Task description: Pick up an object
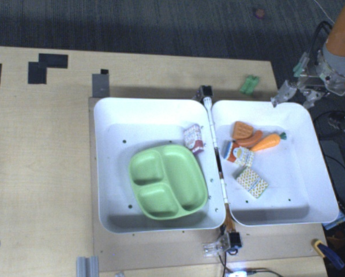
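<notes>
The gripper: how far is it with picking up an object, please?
Nothing looks done yet. The gripper is above the top right corner of the right bin, with no object seen at it. The toy carrot, the patterned packet and the other small items lie in that bin, and the green divided plate lies in the left bin. Left: descend, grasp, lift.

Bench bears two bins, green block

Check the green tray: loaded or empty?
Empty. The tray lies flat in the left bin; all three compartments show bare green.
</notes>
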Available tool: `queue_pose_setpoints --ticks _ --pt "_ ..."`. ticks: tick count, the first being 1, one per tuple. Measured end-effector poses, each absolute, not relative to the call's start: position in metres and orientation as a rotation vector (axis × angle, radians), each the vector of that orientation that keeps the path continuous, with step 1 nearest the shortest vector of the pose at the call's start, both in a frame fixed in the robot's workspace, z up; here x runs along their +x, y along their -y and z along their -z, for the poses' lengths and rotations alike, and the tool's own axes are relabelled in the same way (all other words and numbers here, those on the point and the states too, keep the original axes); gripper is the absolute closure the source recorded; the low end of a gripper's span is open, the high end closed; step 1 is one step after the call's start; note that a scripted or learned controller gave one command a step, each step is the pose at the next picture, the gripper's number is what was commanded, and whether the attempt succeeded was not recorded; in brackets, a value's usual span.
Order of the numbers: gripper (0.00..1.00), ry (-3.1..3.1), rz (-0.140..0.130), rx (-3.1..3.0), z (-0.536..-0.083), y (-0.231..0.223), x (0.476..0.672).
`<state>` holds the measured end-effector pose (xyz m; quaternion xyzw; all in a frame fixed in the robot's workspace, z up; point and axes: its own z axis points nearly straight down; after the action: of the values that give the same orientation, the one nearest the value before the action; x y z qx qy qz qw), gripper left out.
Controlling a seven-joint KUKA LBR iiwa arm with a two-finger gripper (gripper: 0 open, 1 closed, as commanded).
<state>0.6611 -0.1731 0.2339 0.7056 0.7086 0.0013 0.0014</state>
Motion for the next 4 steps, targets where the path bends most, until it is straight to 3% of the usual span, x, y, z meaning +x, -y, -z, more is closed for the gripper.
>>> queue_pose_setpoints --ticks 1,2,4 --pt "0.00 -2.231 -0.003 2.220 -0.091 0.203 0.669" --pt "0.00 -2.226 -0.004 2.213 -0.086 0.190 0.670" --pt "0.00 -2.228 -0.004 2.213 -0.085 0.113 0.670"
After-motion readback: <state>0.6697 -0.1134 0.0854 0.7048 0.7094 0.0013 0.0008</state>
